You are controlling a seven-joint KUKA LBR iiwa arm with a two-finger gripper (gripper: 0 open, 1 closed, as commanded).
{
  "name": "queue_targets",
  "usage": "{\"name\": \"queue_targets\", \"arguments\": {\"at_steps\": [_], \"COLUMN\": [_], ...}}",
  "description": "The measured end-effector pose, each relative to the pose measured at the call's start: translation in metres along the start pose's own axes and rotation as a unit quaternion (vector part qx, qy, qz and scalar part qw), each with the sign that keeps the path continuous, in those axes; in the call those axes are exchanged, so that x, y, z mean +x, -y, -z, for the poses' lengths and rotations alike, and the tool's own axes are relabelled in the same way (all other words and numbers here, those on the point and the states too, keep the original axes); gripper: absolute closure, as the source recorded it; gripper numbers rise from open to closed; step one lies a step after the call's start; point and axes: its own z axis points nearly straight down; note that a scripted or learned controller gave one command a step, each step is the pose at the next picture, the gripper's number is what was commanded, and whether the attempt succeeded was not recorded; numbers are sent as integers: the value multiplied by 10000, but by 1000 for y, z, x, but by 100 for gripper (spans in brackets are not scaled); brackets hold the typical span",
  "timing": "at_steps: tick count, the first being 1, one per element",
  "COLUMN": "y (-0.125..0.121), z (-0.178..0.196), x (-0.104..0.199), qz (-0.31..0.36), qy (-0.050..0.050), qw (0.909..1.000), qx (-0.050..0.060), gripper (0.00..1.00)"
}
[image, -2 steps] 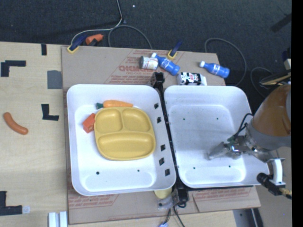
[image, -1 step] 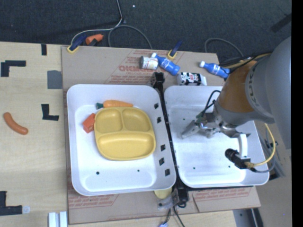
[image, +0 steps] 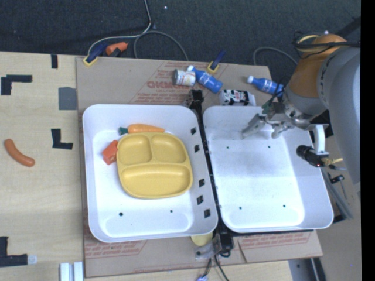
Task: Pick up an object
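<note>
Logging position: I had the gripper (image: 265,126) hanging over the far edge of the right bin (image: 258,180), fingers pointing toward the left of the view.
Gripper state: the two fingers stood spread apart, and I saw nothing between them.
Arm: grey body with the orange band (image: 307,75) came in from the right, above the bin's far right corner.
Right bin contents: I saw only bare white floor there.
Left bin (image: 140,221): held a yellow divided plate (image: 154,164), a carrot (image: 145,129) lying just beyond the plate's far rim, and a small red-orange piece (image: 110,152) touching the plate's left side.
Outside the bins: a blue and white bottle (image: 199,78) and a second blue bottle (image: 265,85) lay on the cardboard beyond the bins; a sausage (image: 19,153) lay well apart on the bench at the left.
Step in hand: I judged it the approach, before any grasp, with no object yet chosen.
Next move: I judged it called for carrying the spread fingers across the divider to the left bin, squaring them over the carrot, then descending and closing.
</note>
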Motion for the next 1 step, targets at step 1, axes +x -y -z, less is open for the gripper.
{"name": "queue_targets", "arguments": {"at_steps": [1], "y": [48], "z": [-33], "x": [68], "qz": [12], "qy": [-4], "qw": [10000], "qx": [26], "gripper": [0]}}
